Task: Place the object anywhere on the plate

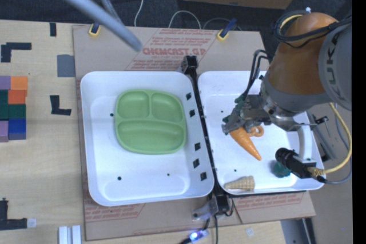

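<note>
Over the right bin point(220, 84), your gripper point(239, 123) clasps the toy carrot point(247, 143); the green plate point(151, 122) sits left.

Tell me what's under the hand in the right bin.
An orange carrot lies under the hand, pointed end toward the bin's near edge. Its thick end is covered by the hand, so contact can't be judged.

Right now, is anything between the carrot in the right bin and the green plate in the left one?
The bins' adjoining walls with black clips lie between the carrot and the green plate, so it must be lifted over them. The plate's compartments are bare. The gripper sits at the carrot's thick end.
</note>
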`<control>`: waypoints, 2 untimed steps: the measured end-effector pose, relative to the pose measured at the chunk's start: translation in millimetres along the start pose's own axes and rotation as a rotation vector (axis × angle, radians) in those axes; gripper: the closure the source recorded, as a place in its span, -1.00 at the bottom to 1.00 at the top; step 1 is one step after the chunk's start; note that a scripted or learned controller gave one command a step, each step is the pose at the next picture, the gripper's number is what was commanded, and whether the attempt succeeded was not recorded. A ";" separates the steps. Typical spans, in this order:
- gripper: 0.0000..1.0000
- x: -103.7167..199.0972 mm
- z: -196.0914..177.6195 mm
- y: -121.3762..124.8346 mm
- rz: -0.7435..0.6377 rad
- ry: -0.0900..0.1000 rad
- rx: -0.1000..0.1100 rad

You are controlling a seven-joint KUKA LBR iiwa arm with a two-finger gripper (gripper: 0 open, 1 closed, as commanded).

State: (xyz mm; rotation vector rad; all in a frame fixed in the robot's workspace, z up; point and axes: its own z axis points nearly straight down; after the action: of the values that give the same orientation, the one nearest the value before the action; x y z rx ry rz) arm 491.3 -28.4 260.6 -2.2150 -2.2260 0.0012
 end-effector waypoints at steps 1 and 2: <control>1.00 54.8 5.6 16.5 -0.002 0.000 0.000; 1.00 103.9 13.6 26.0 -0.002 0.000 0.001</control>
State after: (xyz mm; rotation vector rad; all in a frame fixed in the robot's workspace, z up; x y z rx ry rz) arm 516.7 75.6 247.0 -2.2129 -2.2275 0.0022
